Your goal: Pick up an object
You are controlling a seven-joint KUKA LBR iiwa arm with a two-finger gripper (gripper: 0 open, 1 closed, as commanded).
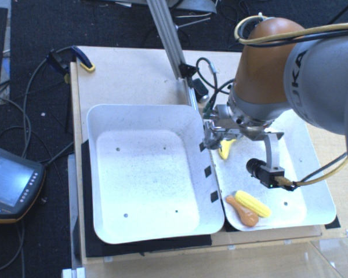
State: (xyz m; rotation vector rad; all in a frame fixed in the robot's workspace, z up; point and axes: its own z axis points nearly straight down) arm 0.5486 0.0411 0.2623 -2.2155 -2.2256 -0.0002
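Camera view, looking down at a slant: the pincer (218,136) hangs low over the right bin (313,207), close to that bin's left wall in the middle of the frame, and whether it is released or clenched cannot be told, since the wrist hides most of it. Just below and right of it a small yellow object (225,150) lies on the bin floor, partly covered by the tool; nothing shows it being gripped. The grey arm (327,80) with its orange band (267,68) comes in from the upper right and covers much of the right bin. A small black cylindrical part (261,171) hangs under the wrist on a bracket, with a yellow cable (319,172) running off to the right. Lower in the same bin, near its front edge, a yellow corn cob (253,203) lies across an orange carrot-like piece (243,212), the two touching. The left bin (140,172) sits just beside the right one on the pale worktop (127,74). At the left edge of the frame a handheld control pendant (11,181) rests on the dark floor.
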